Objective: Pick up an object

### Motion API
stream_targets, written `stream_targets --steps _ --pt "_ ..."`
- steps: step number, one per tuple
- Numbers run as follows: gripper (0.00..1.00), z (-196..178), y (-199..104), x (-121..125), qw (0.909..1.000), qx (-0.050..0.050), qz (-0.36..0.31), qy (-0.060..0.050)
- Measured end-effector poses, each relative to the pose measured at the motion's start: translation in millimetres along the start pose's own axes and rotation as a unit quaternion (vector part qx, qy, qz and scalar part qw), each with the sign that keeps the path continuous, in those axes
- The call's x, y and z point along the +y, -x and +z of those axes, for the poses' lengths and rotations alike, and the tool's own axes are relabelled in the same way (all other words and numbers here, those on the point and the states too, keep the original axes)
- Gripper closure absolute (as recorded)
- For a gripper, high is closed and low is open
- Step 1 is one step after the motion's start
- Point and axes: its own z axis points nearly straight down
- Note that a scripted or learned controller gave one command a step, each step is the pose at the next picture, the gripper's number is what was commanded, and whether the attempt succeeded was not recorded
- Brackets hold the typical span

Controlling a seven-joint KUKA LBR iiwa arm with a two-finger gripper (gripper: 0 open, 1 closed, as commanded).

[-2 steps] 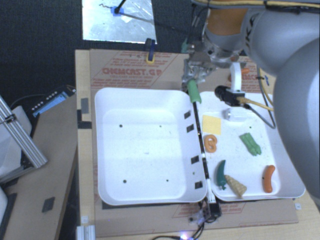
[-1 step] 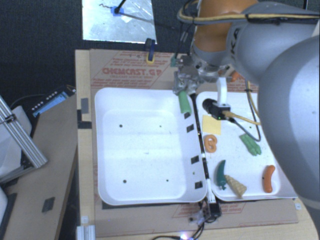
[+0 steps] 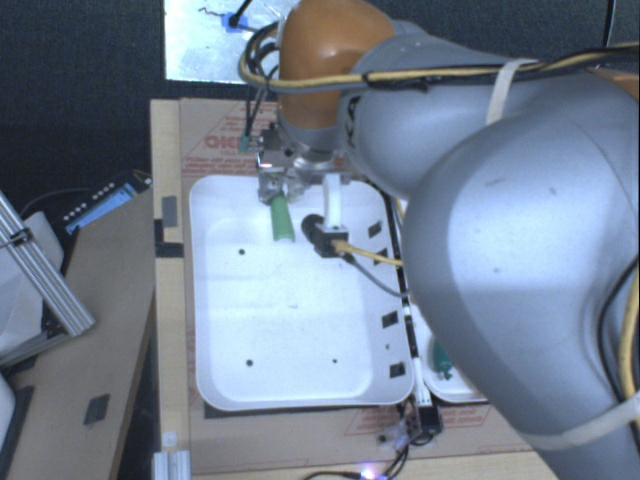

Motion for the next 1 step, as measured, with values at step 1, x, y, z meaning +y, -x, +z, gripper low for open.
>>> stream_targets --steps 1 --pt "1.0 -51.5 -39.3 2.1 1.0 0.0 0.003 0.003"
